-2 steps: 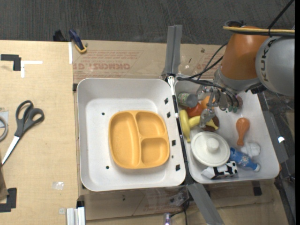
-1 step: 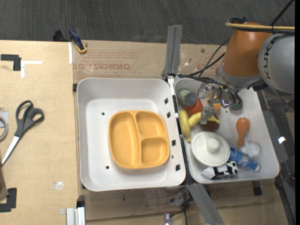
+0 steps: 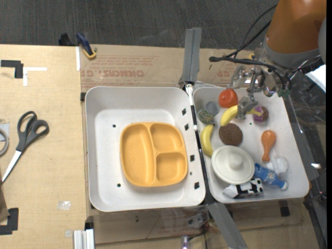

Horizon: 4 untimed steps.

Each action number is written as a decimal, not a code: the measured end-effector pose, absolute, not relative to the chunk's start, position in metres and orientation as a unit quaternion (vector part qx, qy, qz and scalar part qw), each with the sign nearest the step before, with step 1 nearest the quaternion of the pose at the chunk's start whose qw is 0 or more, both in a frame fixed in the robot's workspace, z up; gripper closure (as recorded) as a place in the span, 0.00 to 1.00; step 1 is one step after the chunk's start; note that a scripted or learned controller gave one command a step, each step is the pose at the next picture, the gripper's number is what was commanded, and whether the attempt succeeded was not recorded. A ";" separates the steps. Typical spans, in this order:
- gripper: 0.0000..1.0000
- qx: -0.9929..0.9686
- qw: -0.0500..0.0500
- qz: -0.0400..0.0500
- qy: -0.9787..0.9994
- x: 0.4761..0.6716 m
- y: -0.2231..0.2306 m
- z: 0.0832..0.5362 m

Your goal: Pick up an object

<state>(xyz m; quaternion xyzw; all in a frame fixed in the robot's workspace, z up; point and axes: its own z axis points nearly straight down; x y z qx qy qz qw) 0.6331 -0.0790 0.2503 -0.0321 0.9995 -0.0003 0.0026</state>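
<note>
Orange-banded and grey, the arm [image 3: 298, 19] reaches in over the far end of the right bin [image 3: 295, 188], and its gripper [image 3: 252, 95] hangs low among the clutter there. Whether the jaws are spread or closed I cannot tell; the metal parts blur into cables and toys. Nothing can be seen held.

Taking the round white lidded pot [image 3: 233, 164] as landmark: the brown ball [image 3: 231, 134] lies just beyond it, and a yellow banana [image 3: 207, 139] lies beside it towards the left bin [image 3: 104, 154]. A second banana [image 3: 230, 114] sits farther on, past the ball. The red tomato [image 3: 227, 98] and the purple thing [image 3: 260, 114] lie farthest from the pot, right under the gripper. An orange drumstick [image 3: 267, 141] lies to the pot's other side, and a blue toy [image 3: 270, 176] and a black-and-white cow [image 3: 248, 189] lie nearer the camera.

By my judgement this is the approach or descent step, with no grasp made yet. The likeliest targets are the purple thing or the second banana. The next move calls for settling squarely over one piece, clear of its neighbours, then closing and lifting straight up. The yellow divided plate [image 3: 154, 153] sits alone in the left bin.
</note>
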 end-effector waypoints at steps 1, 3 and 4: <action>1.00 -0.118 0.003 -0.001 0.993 0.660 -0.177 0.296; 1.00 -0.156 0.003 0.000 0.988 0.626 -0.123 0.229; 1.00 -0.146 0.003 0.000 0.989 0.633 -0.096 0.279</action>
